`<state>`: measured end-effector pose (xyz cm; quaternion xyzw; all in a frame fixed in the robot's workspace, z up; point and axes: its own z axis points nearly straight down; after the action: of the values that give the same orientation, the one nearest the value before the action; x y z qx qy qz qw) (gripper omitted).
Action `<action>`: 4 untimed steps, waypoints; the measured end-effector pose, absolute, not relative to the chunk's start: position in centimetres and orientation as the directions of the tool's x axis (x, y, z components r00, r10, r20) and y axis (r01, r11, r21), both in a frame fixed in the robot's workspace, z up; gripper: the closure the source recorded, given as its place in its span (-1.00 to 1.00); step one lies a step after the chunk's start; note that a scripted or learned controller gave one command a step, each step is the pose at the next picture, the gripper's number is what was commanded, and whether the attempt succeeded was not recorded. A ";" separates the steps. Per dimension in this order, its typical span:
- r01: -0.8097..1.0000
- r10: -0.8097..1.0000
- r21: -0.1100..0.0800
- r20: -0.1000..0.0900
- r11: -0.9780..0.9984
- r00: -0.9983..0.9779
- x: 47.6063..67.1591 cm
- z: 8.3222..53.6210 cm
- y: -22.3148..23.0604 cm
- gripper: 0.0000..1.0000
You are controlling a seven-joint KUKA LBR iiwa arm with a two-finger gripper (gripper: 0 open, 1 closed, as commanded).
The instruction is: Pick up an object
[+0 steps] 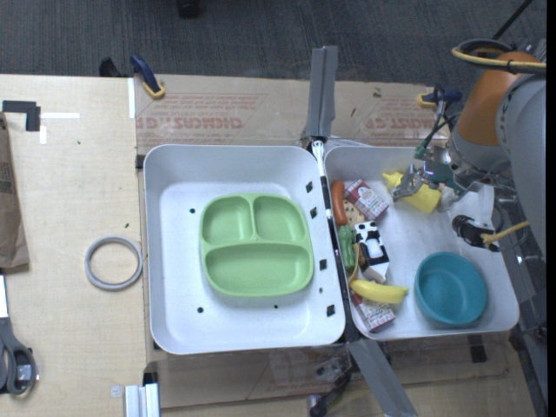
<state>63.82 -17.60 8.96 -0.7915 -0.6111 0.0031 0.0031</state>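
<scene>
A yellow object (423, 196) lay at the back of the right bin (499, 320), partly covered by the gripper (415, 181) above it; its shape was hard to make out, and whether the fingers gripped it could not be told. Mirrored print on the cardboard (200, 115) behind stayed unreadable. The left bin (165, 233) held a green divided plate (256, 244).
</scene>
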 end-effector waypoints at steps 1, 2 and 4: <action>1.000 1.000 0.001 -0.003 0.029 -0.029 65.9 13.9 -20.2 -1.00; 0.987 0.987 -0.002 0.006 -0.162 0.162 63.0 9.2 -20.7 -1.00; 0.997 0.997 0.002 -0.004 -0.077 0.077 66.0 10.3 -14.9 1.00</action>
<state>65.96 -14.88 10.27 -0.7339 -0.6793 0.0010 -0.0021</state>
